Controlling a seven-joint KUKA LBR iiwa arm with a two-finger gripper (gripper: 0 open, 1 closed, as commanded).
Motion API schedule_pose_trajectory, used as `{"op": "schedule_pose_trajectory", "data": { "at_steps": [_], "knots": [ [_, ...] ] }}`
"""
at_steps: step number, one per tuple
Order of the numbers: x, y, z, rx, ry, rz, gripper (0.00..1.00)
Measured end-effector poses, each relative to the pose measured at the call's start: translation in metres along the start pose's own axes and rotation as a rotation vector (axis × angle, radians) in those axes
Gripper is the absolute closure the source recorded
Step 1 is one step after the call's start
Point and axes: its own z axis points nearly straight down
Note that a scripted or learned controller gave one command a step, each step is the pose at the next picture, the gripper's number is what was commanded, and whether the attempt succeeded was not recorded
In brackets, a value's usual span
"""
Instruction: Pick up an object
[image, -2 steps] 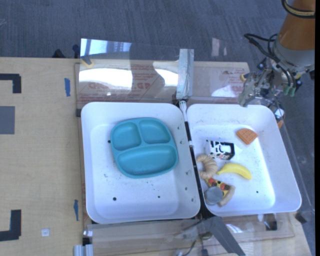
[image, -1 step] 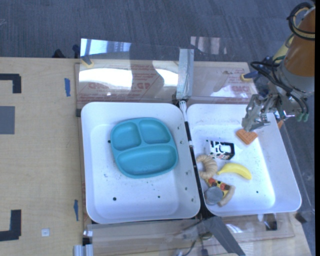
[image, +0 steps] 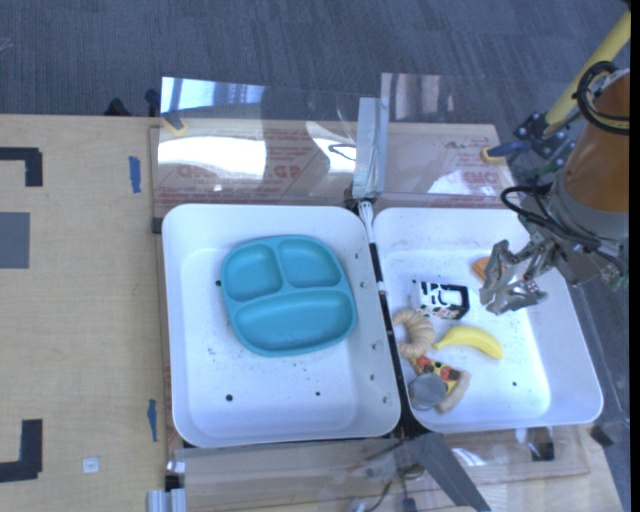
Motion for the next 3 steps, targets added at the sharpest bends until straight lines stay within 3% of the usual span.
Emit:
{"op": "schedule_pose_trajectory", "data": {
  "at_steps": [1,3],
  "knots": [
    [0.045,0.023,-0.032,0.0,0.0,-0.403,1.0],
    [0.051,0.033,0.041,-0.005,0.002,-1.229,1.0]
  ]
}}
